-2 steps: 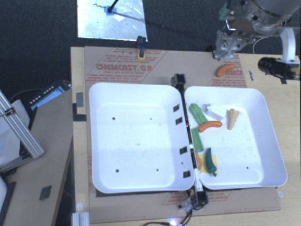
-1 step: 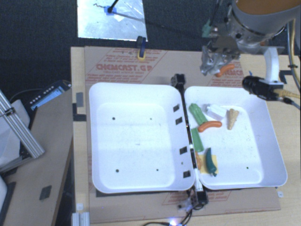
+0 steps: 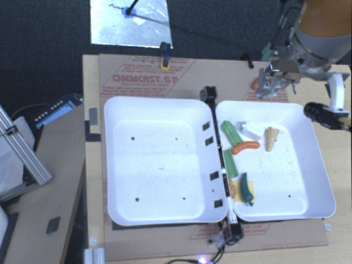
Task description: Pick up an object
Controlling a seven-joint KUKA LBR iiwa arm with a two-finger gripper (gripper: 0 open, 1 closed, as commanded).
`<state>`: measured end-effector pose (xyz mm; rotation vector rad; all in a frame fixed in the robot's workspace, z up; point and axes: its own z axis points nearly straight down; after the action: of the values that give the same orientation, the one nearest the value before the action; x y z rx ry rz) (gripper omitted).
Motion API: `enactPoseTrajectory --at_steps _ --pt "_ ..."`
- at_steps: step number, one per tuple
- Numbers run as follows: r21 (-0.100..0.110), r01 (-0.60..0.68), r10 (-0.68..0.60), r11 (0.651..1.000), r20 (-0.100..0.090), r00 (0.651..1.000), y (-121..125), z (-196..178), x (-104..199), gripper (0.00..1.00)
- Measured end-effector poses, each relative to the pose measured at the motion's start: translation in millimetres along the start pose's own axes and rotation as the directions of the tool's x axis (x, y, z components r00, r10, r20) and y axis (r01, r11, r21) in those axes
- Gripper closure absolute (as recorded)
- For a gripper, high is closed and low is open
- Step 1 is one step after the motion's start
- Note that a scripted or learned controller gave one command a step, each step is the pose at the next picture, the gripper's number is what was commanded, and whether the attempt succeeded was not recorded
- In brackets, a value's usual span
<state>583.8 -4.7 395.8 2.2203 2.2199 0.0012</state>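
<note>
The right bin (image 3: 313, 169) holds several small items. A green piece (image 3: 228, 130), an orange sausage shape (image 3: 245, 146), a white piece (image 3: 252, 130) and a tan cone (image 3: 271, 138) lie near its back left. Along its left wall lie a long green piece (image 3: 230, 163), a yellow piece (image 3: 249, 190) and a dark teal piece (image 3: 244, 182) on top of it. My gripper (image 3: 268, 88) hangs over the bin's back rim, above and behind the cone, apart from all the items. Nothing shows in its grasp.
The left bin (image 3: 159, 158) sits beside the right one, with black clips (image 3: 209, 126) along the shared wall. A yellow and blue clamp (image 3: 164, 56) stands behind the bins and a foil sheet (image 3: 131, 15) lies farther back. A black part (image 3: 323, 115) juts in at right.
</note>
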Motion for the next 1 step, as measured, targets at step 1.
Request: enactPoseTrajectory --at_steps 1 --pt "-0.005 0.006 -0.006 1.000 0.000 1.000 62.5 8.0 32.6 1.00"
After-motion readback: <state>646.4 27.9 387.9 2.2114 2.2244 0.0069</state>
